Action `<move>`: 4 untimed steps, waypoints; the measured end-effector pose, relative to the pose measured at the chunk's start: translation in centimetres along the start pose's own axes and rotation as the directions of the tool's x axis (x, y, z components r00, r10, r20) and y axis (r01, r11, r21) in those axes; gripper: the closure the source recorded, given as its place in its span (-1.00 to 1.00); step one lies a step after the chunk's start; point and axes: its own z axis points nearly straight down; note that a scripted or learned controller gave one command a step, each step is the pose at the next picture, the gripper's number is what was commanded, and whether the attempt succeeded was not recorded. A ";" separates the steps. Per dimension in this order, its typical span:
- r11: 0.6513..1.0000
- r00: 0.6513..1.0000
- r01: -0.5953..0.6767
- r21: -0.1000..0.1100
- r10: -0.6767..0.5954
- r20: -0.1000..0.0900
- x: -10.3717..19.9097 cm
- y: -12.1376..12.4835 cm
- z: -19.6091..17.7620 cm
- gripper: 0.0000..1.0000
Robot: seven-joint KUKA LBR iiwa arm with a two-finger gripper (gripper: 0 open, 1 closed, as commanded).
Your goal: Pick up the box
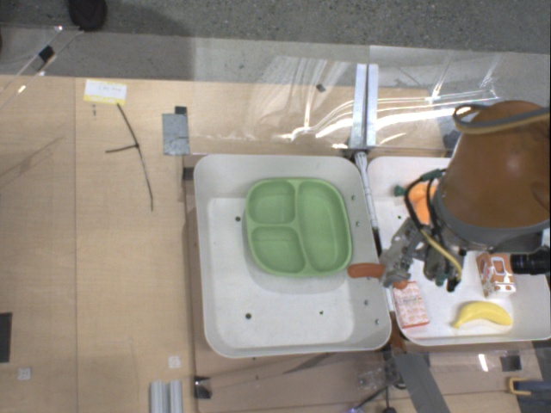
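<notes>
In the right bin [516, 334], the box [411, 305] lies flat with its long axis running roughly 12 to 6 o'clock, just at 5 o'clock from the gripper [398, 265], whose grip I cannot tell.

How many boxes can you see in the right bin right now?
2. One box lies flat near the bin's front left, just below the gripper. A smaller box sits above the banana, by the arm. The arm may hide more.
</notes>
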 end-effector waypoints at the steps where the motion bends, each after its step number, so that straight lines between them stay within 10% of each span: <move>1: 0.947 0.947 -0.321 -0.002 0.321 0.001 -2.0 6.1 -5.9 1.00; 2: 0.841 0.841 -0.542 -0.001 0.542 0.001 -6.9 7.1 -7.3 1.00; 3: 0.640 0.640 -0.768 0.003 0.768 -0.001 1.5 3.8 -3.7 1.00; 4: 0.895 0.895 -0.446 -0.002 0.446 0.001 1.1 2.7 -8.5 1.00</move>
